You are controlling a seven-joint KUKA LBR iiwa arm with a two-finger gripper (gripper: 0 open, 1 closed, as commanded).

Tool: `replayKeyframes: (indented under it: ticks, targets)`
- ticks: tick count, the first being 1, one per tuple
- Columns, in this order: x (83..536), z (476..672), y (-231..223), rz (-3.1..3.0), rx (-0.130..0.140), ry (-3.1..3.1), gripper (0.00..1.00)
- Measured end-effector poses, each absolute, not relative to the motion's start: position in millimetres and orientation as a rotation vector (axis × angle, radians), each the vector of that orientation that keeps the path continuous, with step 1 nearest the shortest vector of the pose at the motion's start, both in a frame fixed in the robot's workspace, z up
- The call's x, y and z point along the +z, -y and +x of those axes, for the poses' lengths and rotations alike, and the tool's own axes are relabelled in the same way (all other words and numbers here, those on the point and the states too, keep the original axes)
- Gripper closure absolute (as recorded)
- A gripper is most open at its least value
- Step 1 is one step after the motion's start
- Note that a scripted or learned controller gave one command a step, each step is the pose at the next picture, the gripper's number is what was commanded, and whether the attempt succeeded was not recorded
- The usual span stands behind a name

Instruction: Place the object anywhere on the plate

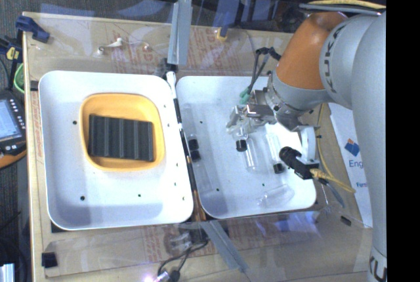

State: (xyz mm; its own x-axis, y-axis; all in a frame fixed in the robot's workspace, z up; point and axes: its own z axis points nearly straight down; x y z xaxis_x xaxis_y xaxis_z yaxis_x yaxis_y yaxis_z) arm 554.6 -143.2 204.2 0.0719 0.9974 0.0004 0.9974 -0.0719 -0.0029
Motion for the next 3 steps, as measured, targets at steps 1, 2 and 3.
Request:
replayKeyframes:
  ticks: [1,2,3]
  targets:
    - [232,593.1,98,-2.012,0.002,2.411,1.0]
    - [199,588.8,49,-1.84,0.004,2.542,1.0]
    - [199,588.9,50,-1.84,0.004,2.542,0.0]
